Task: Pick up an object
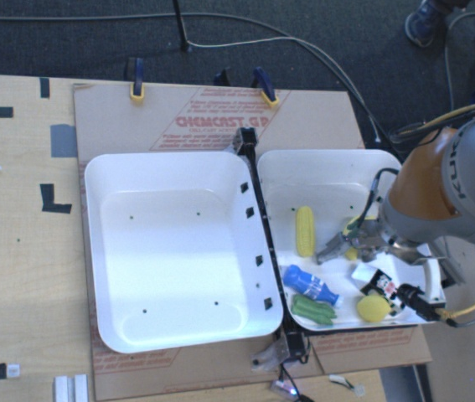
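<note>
Right bin (321,164) holds four things — corn (305,229), bottle (310,284), pepper (313,310), lemon (374,308); fingers (332,249) unclear.

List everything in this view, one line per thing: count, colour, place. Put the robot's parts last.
bins: two, white, side by side on the bench.
corn cob: one, yellow, right bin, middle.
bottle: one, blue, right bin, near front.
green object: one, green, right bin, front edge.
lemon: one, yellow, right bin, front right.
small box: one, white, right bin, under the arm.
clamps: two, blue and yellow, back edge of the cardboard.
shoe: one, blue, floor, top right.
arm: one, grey and orange, over the right bin.
gripper: one, grey, beside the corn cob.
</note>
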{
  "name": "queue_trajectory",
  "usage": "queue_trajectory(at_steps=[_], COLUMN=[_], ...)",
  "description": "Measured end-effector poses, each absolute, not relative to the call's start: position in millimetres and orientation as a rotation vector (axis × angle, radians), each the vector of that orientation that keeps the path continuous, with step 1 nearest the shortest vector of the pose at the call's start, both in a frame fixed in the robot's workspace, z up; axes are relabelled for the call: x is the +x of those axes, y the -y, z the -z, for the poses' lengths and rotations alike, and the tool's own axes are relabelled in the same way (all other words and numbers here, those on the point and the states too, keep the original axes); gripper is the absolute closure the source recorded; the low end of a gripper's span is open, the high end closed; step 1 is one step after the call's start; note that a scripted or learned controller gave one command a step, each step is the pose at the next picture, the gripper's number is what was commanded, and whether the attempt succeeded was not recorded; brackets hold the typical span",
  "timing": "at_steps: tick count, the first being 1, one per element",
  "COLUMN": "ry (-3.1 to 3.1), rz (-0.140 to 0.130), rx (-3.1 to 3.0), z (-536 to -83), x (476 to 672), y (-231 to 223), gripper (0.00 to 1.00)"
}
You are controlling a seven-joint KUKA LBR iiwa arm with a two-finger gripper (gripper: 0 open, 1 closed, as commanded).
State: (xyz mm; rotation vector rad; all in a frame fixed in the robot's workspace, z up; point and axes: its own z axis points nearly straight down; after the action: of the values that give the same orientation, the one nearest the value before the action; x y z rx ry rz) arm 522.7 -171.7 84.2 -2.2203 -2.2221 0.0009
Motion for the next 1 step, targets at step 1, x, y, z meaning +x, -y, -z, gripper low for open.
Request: queue_trajectory(at_steps=[1], ry=[2.223], rz=[0.0], rx=[-2.222], z=[-95.8], x=[523.0], y=[172.3], gripper=[1.0])
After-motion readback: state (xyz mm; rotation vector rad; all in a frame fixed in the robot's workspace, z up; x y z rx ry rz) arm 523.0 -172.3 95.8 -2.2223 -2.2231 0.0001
